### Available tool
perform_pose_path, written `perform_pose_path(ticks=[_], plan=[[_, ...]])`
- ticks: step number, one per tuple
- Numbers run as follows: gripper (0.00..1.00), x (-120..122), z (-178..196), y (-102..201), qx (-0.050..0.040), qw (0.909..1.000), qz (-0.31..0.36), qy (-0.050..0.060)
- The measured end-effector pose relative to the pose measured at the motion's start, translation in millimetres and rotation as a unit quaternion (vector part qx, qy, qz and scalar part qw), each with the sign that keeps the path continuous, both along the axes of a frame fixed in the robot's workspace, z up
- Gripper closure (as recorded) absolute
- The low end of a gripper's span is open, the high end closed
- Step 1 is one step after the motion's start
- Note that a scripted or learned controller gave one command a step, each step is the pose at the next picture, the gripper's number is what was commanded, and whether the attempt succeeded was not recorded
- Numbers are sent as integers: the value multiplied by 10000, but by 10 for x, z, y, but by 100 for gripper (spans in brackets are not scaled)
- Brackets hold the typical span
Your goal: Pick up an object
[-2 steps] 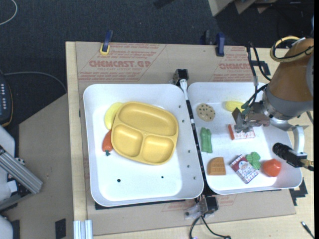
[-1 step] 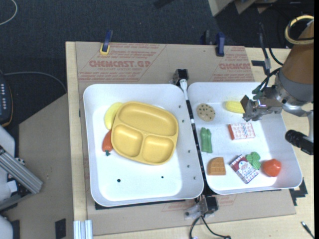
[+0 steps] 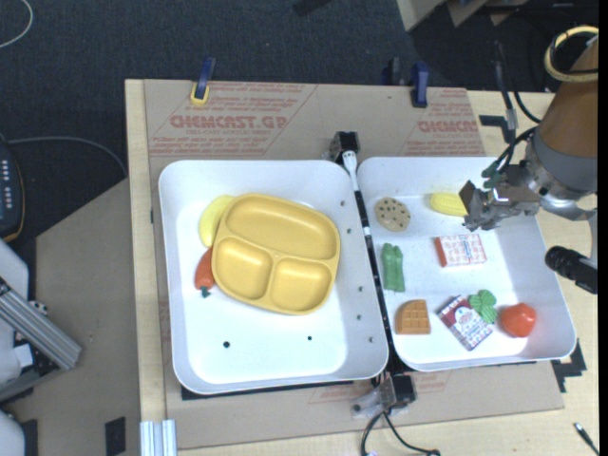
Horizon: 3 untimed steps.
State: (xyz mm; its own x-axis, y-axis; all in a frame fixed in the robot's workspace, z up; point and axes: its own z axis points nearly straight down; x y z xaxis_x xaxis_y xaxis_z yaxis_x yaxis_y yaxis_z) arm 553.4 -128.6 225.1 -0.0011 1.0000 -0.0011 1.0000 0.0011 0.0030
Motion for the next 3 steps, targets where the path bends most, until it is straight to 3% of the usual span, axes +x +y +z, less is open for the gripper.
perform_pose_path(ticks=[1, 2, 3], plan=[[100, 310, 33, 364, 3, 10000, 16, -6], [100, 435, -51, 873, 7, 10000, 22, 3], [100, 574, -79, 862, 1, 10000, 5, 0]])
